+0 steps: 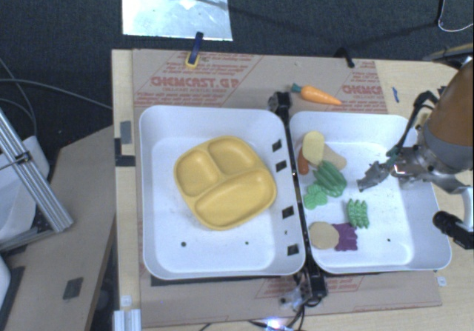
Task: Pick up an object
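Toy vegetables [330,196] cluster along the right bin's [426,248] left side; I see the green cucumber [330,178] lying diagonally, upper-left to lower-right. My gripper [368,178] hovers just right of it, holding nothing, with bare bin floor beyond toward the right wall.

Yellow plate [224,190], white bins [159,129], orange carrot [317,95], green & purple toys [345,236].

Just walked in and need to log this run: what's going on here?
A robot arm reaches in from the right over the right bin, its pincer poised above toy food there: a green piece and a purple piece. The left bin holds a yellow divided plate. A toy carrot lies outside the bins.
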You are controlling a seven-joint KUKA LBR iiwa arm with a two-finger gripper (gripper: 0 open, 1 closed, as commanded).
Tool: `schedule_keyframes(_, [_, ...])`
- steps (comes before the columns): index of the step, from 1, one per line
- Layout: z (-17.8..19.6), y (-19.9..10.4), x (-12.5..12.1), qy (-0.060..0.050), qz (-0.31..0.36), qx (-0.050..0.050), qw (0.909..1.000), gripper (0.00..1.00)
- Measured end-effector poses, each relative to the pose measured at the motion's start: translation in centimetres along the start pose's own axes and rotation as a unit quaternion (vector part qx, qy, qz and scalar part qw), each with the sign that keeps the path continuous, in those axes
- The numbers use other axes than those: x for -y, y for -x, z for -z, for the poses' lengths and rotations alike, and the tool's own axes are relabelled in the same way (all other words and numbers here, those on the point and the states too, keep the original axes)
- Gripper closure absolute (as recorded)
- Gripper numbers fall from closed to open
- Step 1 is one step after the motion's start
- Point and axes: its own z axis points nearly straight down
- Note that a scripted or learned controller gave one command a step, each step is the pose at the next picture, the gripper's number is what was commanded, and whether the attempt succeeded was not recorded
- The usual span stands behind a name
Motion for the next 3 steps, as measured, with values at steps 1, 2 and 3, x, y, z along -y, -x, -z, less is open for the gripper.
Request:
schedule_keyframes(1, [1.1,0.0,-0.1,0.002,0.001,0.000,1.0000,1.00])
schedule_keyframes(2, [0.6,-6.7,-0.5,-0.001,0.004,-0.002,1.0000,1.00])
schedule_keyframes(3, [-1.2,-11.1,-0.7,-0.001,0.003,-0.001,1.0000,1.00])
